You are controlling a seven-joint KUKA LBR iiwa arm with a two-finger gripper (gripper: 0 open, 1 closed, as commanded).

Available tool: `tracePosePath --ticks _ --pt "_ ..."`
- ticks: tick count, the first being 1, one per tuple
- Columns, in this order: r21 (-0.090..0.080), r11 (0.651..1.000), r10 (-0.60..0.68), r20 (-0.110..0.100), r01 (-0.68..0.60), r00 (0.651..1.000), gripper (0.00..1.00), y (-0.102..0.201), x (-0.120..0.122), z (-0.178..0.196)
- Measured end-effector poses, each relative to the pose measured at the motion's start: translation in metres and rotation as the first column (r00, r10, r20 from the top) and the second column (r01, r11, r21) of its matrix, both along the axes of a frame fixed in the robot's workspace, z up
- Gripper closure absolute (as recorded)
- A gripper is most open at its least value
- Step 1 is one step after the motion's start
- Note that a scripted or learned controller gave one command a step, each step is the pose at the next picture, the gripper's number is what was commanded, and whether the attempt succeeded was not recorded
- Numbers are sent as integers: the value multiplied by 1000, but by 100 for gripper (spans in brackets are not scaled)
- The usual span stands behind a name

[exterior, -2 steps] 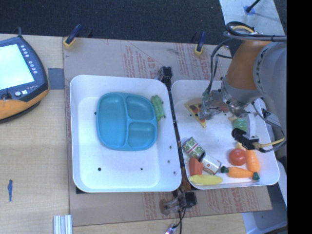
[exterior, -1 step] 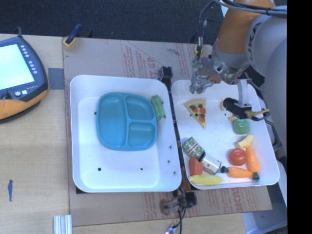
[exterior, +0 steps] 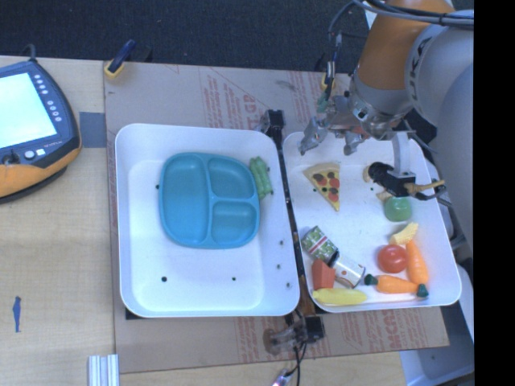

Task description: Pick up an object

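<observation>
Two spread fingers of the empty gripper hung over the far edge of the right bin, near a toy pizza slice lying inside; red print on the cardboard was unreadable.

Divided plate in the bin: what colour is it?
The divided plate is light blue, shown best in the camera view.

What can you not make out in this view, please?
All in the camera view:
- the right bin: its far right corner is hidden behind the arm.
- the can: its label is too small to read.
- the green piece beside the plate: too small to identify.
- the screen device: cut off by the left edge.
- the gripper: blurred; its fingers seem apart, with nothing between them.
</observation>
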State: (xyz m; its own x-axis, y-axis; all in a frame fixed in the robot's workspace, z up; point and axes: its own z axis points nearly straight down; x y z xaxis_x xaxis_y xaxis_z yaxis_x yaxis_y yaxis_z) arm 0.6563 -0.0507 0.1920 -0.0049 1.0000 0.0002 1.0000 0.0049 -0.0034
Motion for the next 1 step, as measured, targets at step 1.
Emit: tracePosePath --ticks 1 --pt "-2 1000 -1 -2 1 1000 0 -64 -40 -101"
